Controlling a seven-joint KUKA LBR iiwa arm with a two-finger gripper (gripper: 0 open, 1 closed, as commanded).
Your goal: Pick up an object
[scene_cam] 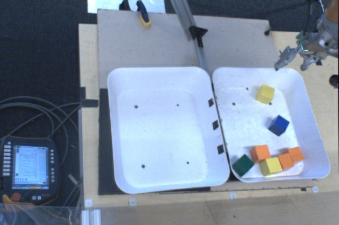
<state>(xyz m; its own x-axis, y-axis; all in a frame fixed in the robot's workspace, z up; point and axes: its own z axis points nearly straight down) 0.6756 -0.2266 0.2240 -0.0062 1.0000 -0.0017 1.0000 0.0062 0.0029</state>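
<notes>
we see the two-finger gripper (296,57) at the far right corner of the right-hand shallow white bin (312,113), over its rim, fingers spread apart with nothing between them. it sits clear of every block.

the right-hand bin holds all the candidates. a small yellow cube (265,93) lies alone in the far part, nearest the gripper. a small blue cube (278,125) sits on its own in the middle. along the near edge a cluster crowds together: a dark green cube (243,164), an orange cube (259,153), a second yellow cube (271,165) and two more orange cubes (291,157), several touching one another. the left-hand shallow white bin (119,113) lies beside it.

we judge the cubes to be light, rigid and hard, probably painted wood or plastic, so they should not deform, though smooth faces may slip under a weak or skewed pinch. we would take the lone yellow cube, closing on two opposite flat faces with the fingers square to them, not across the corners. the clustered blocks leave little room for the fingers.
</notes>
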